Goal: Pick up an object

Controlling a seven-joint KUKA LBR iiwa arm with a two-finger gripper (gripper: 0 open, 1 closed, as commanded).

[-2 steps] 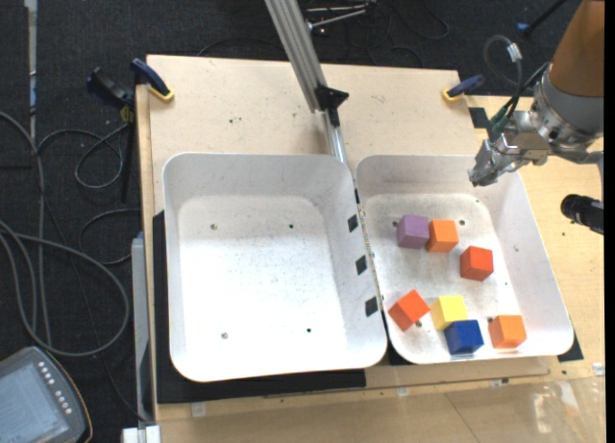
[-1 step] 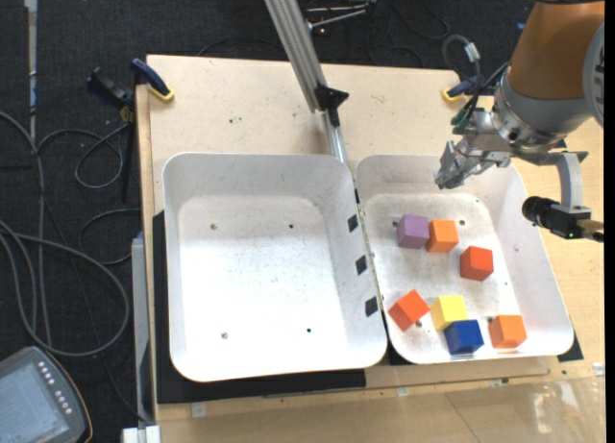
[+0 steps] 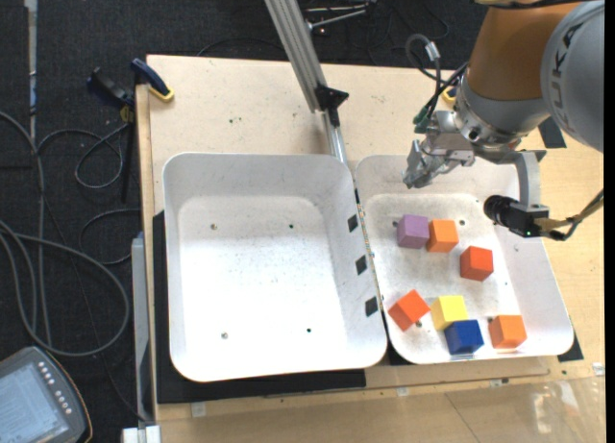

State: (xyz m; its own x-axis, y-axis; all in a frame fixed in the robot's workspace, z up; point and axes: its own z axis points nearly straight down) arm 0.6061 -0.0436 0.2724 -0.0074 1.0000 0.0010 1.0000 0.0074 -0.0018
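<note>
So the gripper (image 3: 420, 176) hangs over the back edge of the right bin (image 3: 538, 278), can't tell if it's open or gripping anything, while the purple cube (image 3: 413, 231) sits just below it touching an orange cube (image 3: 443, 235).

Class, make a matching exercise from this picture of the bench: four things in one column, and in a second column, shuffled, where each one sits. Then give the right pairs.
Things
1. purple block
2. blue block
3. pincer
4. clamp with yellow tip

Places
A. on the bench's far left corner, outside the bins
B. over the far edge of the right bin
C. touching an orange block, far part of the right bin
D. near edge of the right bin, beside the yellow block

Pairs: 1-C, 2-D, 3-B, 4-A
</note>
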